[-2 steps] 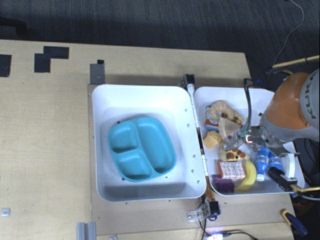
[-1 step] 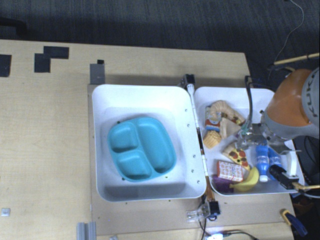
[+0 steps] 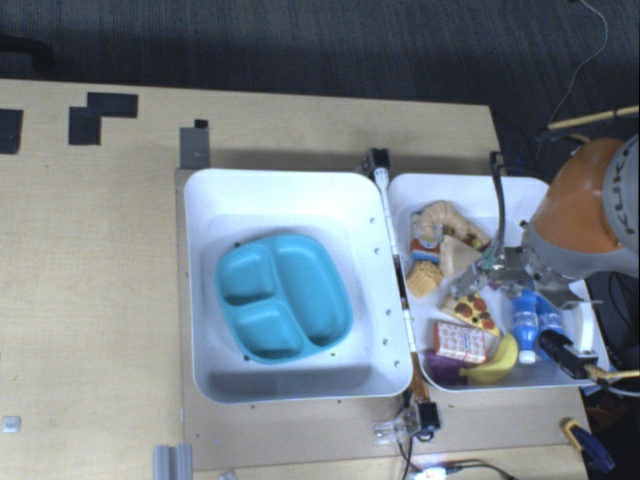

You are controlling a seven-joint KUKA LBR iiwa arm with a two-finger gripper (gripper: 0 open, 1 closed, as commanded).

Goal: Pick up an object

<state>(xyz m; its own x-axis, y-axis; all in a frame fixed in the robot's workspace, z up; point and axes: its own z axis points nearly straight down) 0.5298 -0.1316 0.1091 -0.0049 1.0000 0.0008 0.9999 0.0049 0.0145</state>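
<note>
**Gripper down in right bin, nothing lifted yet**

Likely target: pizza slice toy, mid right bin, lying flat on the bin floor. Long axis runs roughly upper-left to lower-right across the view; which end is the tip is too small to call. It's crowded: red-and-white carton just below it, banana below-right curving along the bin's near wall, purple item tucked under the carton. Blue bottle just to its right, standing or tilted, can't tell. Corn cob and a tan figure sit upper-left.

Gripper is low over the pile, right above the slice's upper end. Finger state: can't tell, the metalwork blurs into the clutter. No object visibly between the fingers.

Progress, my read: approach done, grasp unconfirmed, lift not started. Everything in the bin looks at rest on the floor.

Arm comes in from the right, orange band over the bin's right wall.

Left bin holds a teal divided tray, well apart from the action.
</note>
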